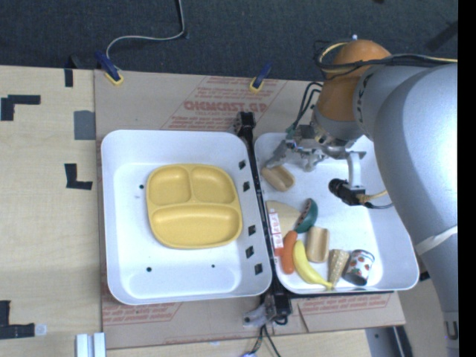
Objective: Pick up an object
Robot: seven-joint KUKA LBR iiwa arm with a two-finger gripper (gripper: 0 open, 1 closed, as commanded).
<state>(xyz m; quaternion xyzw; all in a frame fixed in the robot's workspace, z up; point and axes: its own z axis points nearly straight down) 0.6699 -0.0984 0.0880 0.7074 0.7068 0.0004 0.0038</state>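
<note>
My gripper [291,160] hangs over the back left corner of the right bin [387,233], its fingers spread apart with nothing between them. Just below the fingertips lies a tan bread-like piece [279,178], close to them but not gripped. Further toward the front of that bin lie a teal-green item [306,214], a pale wedge [280,211], an orange carrot [288,250], a yellow banana [309,267], a tan cylinder [317,244], a cone [337,266] and a dark red and white item [360,267].
The left bin [123,222] holds a yellow divided plate [195,205]. A black divider with clips [253,199] runs between the bins. The grey arm [420,140] covers the right bin's back right part. A black cable fitting [346,192] hangs over that bin.
</note>
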